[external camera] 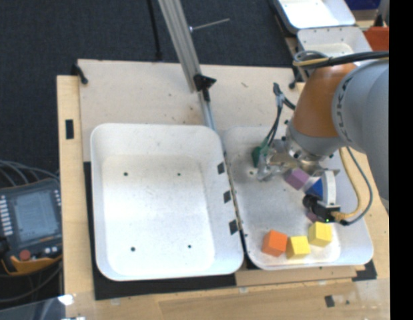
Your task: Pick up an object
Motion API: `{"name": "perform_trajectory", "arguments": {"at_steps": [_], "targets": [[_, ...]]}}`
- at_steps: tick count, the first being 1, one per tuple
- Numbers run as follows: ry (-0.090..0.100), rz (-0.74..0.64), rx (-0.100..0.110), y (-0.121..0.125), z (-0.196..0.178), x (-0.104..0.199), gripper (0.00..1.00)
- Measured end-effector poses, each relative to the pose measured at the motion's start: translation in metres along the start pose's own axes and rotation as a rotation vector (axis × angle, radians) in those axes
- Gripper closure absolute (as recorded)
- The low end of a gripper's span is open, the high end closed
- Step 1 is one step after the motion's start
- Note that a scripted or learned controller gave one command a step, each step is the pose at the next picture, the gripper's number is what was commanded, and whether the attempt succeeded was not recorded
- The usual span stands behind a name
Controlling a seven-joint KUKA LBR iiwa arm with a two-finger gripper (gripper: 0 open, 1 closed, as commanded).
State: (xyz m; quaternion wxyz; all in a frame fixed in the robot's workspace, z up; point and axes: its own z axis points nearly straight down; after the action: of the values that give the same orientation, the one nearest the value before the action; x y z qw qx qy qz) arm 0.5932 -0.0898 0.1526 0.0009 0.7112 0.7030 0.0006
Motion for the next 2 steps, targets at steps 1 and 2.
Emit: {"name": "perform_trajectory", "arguments": {"at_steps": [1,2], "targets": [[-0.001,-0.014,-0.006,0.005,-0.063,0.004,1.00],[0.000,-0.015,-0.004,0.006,-0.102,0.003,1.00]]}}
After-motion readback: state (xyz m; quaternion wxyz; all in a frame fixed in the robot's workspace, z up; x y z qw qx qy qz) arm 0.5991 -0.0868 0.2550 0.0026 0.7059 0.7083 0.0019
